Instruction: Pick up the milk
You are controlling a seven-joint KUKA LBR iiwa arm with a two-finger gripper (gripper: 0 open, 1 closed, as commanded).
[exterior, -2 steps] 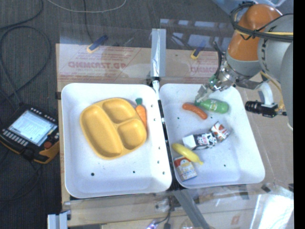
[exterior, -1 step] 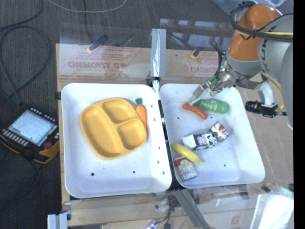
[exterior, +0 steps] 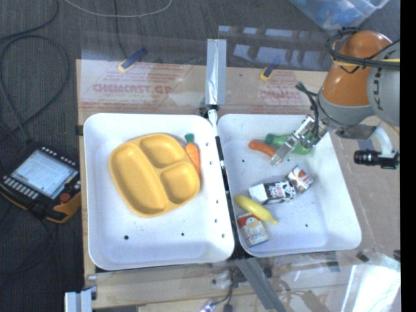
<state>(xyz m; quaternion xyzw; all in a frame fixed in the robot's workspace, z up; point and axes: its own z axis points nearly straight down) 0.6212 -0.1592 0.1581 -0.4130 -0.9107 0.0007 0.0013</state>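
The milk (exterior: pixel 273 192) is a small white carton with black cow patches, lying on its side in the middle of the right bin (exterior: pixel 338 200). My gripper (exterior: pixel 290 145) hangs over the bin's back part, above a green item (exterior: pixel 286 140) and next to an orange-red pepper (exterior: pixel 262 148). It is well behind the milk and apart from it. Nothing of the milk is between the gripper's parts.
A small can (exterior: pixel 301 179) lies just right of the milk. A banana (exterior: pixel 255 208) and a red-labelled tin (exterior: pixel 252 230) lie in front of it. The left bin (exterior: pixel 104 239) holds a yellow divided plate (exterior: pixel 155 173) and a carrot (exterior: pixel 192 156).
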